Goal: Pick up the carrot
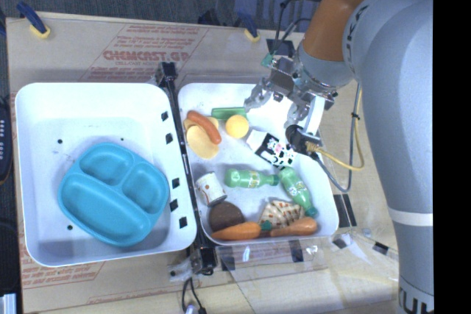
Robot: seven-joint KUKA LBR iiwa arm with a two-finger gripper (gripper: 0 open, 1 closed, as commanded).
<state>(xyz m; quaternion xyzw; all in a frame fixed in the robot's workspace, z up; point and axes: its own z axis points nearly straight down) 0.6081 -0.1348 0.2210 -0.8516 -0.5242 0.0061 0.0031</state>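
Along the lower edge of the right bin (pixel 324 191), lower centre of the frame: carrot (pixel 237 232), lying flat, its tip beside a second orange carrot-like piece (pixel 294 227), with a brown ball (pixel 225 215) and a sliced-bread toy (pixel 280 212) crowding it from above. End effector (pixel 283 101), upper right of the bin, well apart from the carrot, fingers spread and carrying nothing. Advised: descend over the carrot's middle, fingers straddling its narrow width, clear of the bin wall.

Blue three-compartment plastic tray (pixel 112 191) in left white bin (pixel 29 103); right white bin (pixel 324 180) holds two green bottles (pixel 250 178), yellow ball (pixel 236 126), brown lump (pixel 225 216).
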